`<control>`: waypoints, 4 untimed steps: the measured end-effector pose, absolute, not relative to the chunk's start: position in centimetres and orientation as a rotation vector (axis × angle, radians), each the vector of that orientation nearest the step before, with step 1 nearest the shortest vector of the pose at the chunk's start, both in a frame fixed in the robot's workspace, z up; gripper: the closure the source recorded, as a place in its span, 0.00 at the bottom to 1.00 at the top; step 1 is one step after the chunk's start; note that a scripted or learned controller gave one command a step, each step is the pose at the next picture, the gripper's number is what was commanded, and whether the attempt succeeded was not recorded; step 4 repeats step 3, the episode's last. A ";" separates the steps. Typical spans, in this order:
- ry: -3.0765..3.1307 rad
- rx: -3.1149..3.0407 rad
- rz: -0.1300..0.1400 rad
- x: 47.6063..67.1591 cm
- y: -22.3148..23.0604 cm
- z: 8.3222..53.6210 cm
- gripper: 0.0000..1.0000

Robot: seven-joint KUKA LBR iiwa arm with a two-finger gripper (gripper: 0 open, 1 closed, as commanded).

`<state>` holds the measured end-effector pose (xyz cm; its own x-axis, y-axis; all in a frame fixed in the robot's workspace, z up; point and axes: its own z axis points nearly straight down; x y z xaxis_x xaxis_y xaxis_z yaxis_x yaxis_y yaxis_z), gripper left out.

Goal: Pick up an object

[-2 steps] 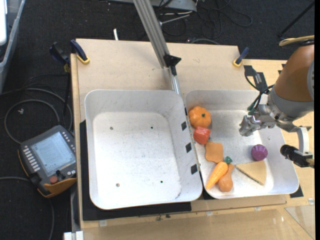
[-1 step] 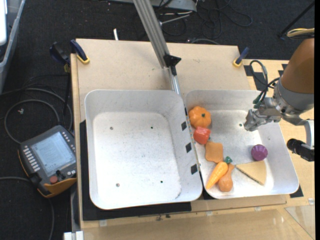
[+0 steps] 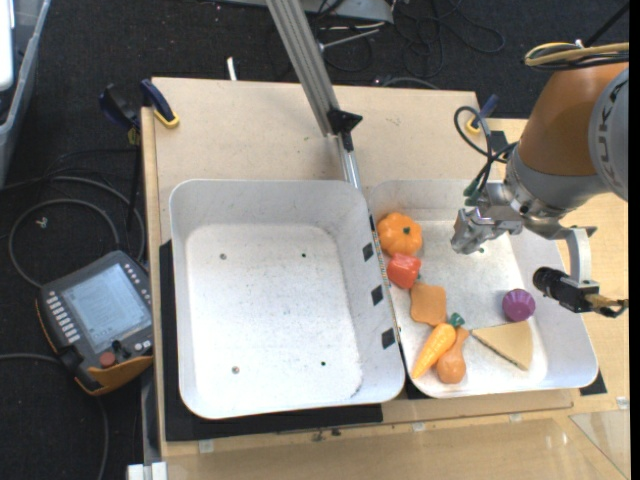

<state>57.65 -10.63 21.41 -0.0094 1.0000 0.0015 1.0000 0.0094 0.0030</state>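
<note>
The right bin holds several toy foods: an orange pumpkin, a red piece, an orange-brown slab, a carrot, a small orange ball, a tan wedge and a purple ball. My gripper hangs over the bin's upper middle, right of the pumpkin and up-left of the purple ball. Nothing shows between its fingers, and it touches none of the toys.
The left bin lies beside the right one. A slanted metal pole runs down to the bins' shared top edge. A black camera mount juts from the wrist over the bin's right side. A teach pendant lies left of the bench.
</note>
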 end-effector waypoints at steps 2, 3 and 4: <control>2.231 2.212 0.004 58.8 0.3 23.0 1.00; 2.232 2.212 0.003 59.5 6.3 22.3 1.00; 2.232 2.212 0.003 59.5 6.3 22.3 1.00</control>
